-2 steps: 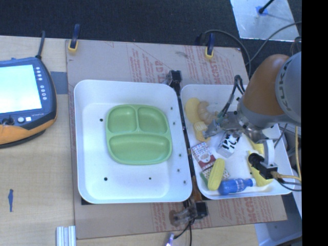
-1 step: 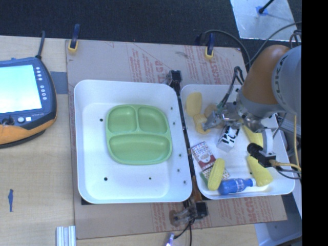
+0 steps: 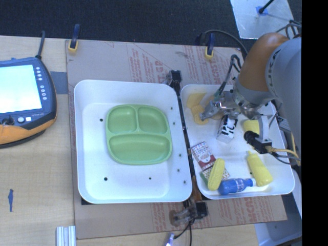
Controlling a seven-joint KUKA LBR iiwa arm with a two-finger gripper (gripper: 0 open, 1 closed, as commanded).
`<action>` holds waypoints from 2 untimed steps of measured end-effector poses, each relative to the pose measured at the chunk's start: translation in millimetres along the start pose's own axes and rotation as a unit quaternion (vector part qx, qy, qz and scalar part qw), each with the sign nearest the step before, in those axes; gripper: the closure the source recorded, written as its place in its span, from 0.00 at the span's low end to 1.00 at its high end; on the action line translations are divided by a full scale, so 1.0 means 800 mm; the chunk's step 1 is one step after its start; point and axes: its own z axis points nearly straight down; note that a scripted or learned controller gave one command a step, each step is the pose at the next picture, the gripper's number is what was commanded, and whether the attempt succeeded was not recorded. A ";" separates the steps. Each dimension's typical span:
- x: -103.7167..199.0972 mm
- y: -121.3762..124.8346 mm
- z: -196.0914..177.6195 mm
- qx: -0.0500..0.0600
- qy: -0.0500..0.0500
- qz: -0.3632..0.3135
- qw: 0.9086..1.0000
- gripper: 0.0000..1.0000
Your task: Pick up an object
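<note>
**Pick not yet secured: gripper working low in the right-hand bin**

While the arm is reaching in from the right of the frame, the gripper (image 3: pixel 215 109) is sitting low over the upper part of the right bin (image 3: pixel 285 187), its tips pointing toward frame left. Whether the gripper is spread wide, narrowed or closed on anything cannot be told from this angle; the metal parts are merging with the clutter beneath. No item is showing clearly between its tips, so the judgement is that nothing is being carried and the grasp and the lift are both remaining to be done.

Camera view, containers:

- The left bin (image 3: pixel 87 137), at frame centre, is holding a green divided plate (image 3: pixel 138 134) lying flat, its three compartments showing nothing inside.
- The right bin is holding every candidate object. A pale yellow piece (image 3: pixel 195 104) is lying at upper left of this bin, just beside the gripper tips and the nearest candidate. A small black-and-white carton (image 3: pixel 226 128) is lying just below the gripper. A red-and-white packet (image 3: pixel 203 154) is resting against the bin's left wall, with a corn cob (image 3: pixel 216 171) just beneath it. A blue bottle (image 3: pixel 237 185) is lying along the lower edge, and a yellow bottle (image 3: pixel 259 169) is sitting at lower right.

Outside the bins, a tablet-like controller (image 3: pixel 23 99) is resting at frame left.
</note>
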 end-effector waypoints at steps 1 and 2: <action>-0.033 0.046 0.001 0.013 0.004 -0.004 1.000 0.00; -0.037 0.051 -0.015 0.001 -0.002 -0.004 1.000 1.00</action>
